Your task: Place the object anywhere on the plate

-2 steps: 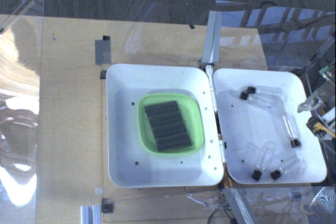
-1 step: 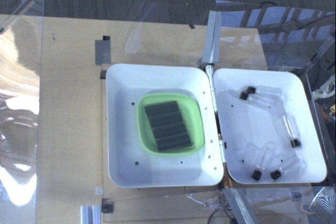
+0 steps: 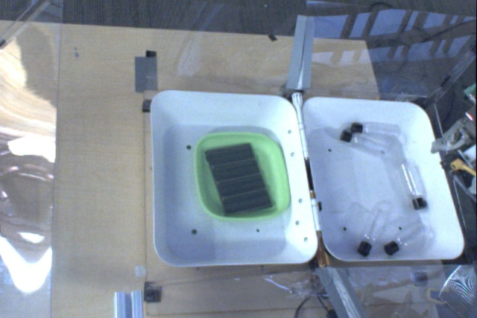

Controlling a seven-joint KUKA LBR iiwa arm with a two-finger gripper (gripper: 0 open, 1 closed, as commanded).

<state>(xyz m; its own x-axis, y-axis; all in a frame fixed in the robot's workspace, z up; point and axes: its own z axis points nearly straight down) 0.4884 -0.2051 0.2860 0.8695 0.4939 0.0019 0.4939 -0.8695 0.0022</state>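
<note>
A lime-green plate [image 3: 203, 176] sits in the middle of the left white bin [image 3: 170, 160]. A dark grey ribbed rectangular block [image 3: 238, 179] lies flat on the plate, slightly turned, with its whole outline inside the plate's rim. At the far right edge a small part of my gripper [image 3: 453, 139] pokes in just over the right bin's outer rim, far from the plate and the block. Nothing is visible between its tips.
The right white bin [image 3: 358, 175] holds several clear tubes with black caps, such as one tube [image 3: 412, 185] near its right wall and others [image 3: 376, 238] along the front. A grey post [image 3: 300, 56] stands behind the seam between the bins.
</note>
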